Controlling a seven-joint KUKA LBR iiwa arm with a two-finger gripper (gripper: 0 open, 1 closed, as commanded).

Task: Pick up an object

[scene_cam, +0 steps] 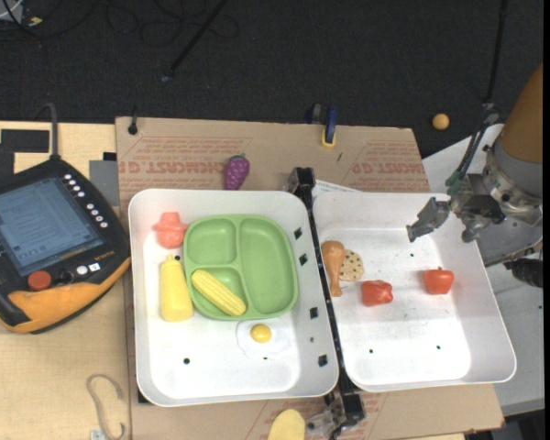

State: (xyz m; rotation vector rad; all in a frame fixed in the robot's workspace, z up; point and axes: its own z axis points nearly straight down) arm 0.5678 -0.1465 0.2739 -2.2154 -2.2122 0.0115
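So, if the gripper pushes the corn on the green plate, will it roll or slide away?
The corn looks rounded and long, so it would probably roll sideways rather than along its length. It lies in a compartment of the plate, whose ridges may stop it. It looks like a smooth plastic toy, likely light, stiff and a little slippery.

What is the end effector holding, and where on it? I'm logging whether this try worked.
Nothing. The end effector hangs over the right bin, above and apart from the red pieces.

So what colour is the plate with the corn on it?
The divided plate is light green, and the corn on it is yellow. The camera view shows it clearly.
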